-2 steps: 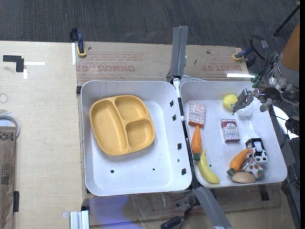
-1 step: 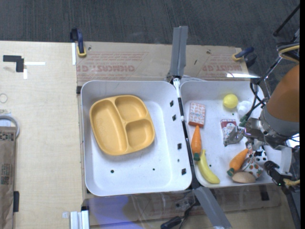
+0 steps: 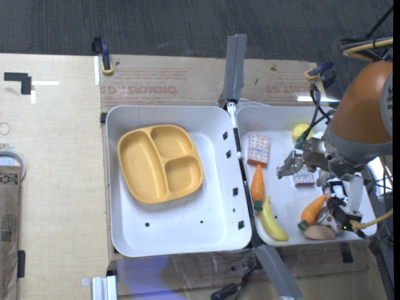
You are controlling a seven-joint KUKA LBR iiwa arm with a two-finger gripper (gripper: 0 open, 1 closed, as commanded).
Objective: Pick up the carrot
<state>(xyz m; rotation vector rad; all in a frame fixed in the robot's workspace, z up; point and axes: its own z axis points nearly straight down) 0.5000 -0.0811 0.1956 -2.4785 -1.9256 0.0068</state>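
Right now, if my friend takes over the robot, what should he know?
Claw: low over the right bin, nothing seen in it; I cannot tell if it is open.
Carrot: lies along the right bin's left wall, above the banana. A second carrot lies by the arm, near the bin's front right.
Left bin: holds the yellow tray.
Done: nothing lifted yet.
Left: grab a carrot and raise it.

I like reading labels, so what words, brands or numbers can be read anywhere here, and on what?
"CHEMCO..." reads faintly, upside down, in red print on the cardboard behind the bins; the rest is blurred.
Small box in the right bin: red pattern, too small to read.
Brown bag at the left edge: label unreadable.
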